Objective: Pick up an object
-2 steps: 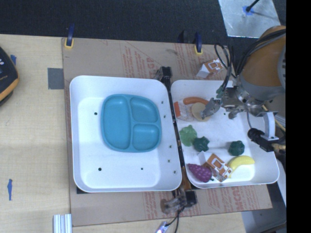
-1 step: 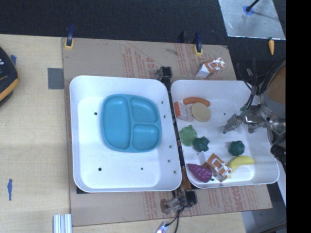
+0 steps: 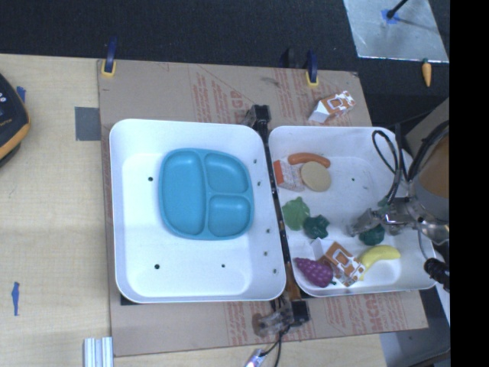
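Observation:
The right bin (image 3: 359, 147) holds several toy foods: an orange sausage (image 3: 308, 159), a beige round biscuit (image 3: 315, 178), a light green vegetable (image 3: 295, 209), a dark green piece (image 3: 315, 225), purple grapes (image 3: 313, 271), an orange-and-white carton (image 3: 344, 262) and a yellow banana (image 3: 380, 256). My gripper (image 3: 370, 223) is low in the bin's right part, directly above a dark green object (image 3: 373, 236) and partly covering it. I cannot tell whether it is touching that object. The grey arm (image 3: 428, 178) comes in from the right.
The left bin (image 3: 137, 274) carries a blue divided plate (image 3: 205, 193). A second small orange-and-white carton (image 3: 332, 107) lies on the cardboard behind the right bin. Black cables (image 3: 390, 155) loop over the right bin's far corner. The banana and carton lie close in front of the gripper.

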Controlling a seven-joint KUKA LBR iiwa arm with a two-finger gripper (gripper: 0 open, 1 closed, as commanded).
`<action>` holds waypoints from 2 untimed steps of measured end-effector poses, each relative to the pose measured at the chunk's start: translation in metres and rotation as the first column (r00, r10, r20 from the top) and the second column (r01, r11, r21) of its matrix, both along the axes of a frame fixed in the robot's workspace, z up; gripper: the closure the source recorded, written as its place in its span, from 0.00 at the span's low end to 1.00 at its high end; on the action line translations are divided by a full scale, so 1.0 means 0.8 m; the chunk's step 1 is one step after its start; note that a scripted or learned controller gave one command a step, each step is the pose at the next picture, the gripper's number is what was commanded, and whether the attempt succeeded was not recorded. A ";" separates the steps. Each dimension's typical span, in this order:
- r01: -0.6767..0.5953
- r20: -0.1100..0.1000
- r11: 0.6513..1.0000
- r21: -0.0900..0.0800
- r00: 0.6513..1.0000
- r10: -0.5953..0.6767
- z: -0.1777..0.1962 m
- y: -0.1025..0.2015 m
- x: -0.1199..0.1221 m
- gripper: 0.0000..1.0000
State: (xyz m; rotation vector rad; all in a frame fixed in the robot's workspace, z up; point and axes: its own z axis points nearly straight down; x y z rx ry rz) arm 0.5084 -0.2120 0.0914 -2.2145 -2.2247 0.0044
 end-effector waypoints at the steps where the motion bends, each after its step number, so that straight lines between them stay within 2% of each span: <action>1: -0.004 0.000 1.000 -0.002 1.000 0.004 0.013 -0.001 0.000 1.00; 2: -0.003 0.001 1.000 0.000 1.000 0.003 0.001 0.083 0.100 1.00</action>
